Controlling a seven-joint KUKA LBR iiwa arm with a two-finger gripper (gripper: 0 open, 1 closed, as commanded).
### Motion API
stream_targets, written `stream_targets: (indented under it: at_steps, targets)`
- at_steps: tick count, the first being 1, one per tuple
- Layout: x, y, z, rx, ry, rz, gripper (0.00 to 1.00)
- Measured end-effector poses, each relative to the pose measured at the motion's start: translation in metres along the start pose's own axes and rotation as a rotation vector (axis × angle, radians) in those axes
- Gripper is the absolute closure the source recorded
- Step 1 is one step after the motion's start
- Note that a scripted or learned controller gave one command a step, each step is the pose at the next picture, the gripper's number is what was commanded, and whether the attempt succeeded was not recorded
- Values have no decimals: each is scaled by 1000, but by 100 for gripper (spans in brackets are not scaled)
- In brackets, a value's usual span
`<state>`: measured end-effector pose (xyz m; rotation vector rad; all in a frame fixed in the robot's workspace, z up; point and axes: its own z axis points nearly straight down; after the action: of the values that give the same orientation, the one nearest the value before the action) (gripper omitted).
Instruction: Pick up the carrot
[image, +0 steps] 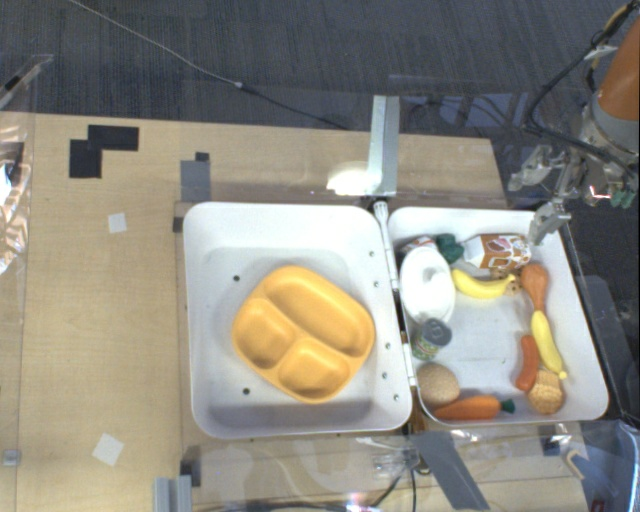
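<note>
The gripper (553, 212) hangs at the upper right corner of the right bin (592, 345), above its rim, with the arm (615, 95) behind it at the frame's edge. From this angle I cannot tell how it is set; nothing shows in its grasp.

Just below it lie a small printed packet (503, 252) and a banana (482, 286). A white jar (427, 282) sits against the bin's left wall, with a small can (432, 338) beneath it. The carrot (468, 408) lies flat along the bin's near edge, well apart from the gripper, its green end pointing right, touching what may be a potato (437, 383).

The left bin (215, 300) holds a yellow divided plate (303, 331).
</note>
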<state>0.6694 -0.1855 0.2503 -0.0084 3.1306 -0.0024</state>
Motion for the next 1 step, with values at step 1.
stream_targets:
  at_steps: [1]
  targets:
    - [36, -19, 96, -1, 7, 147, 0]
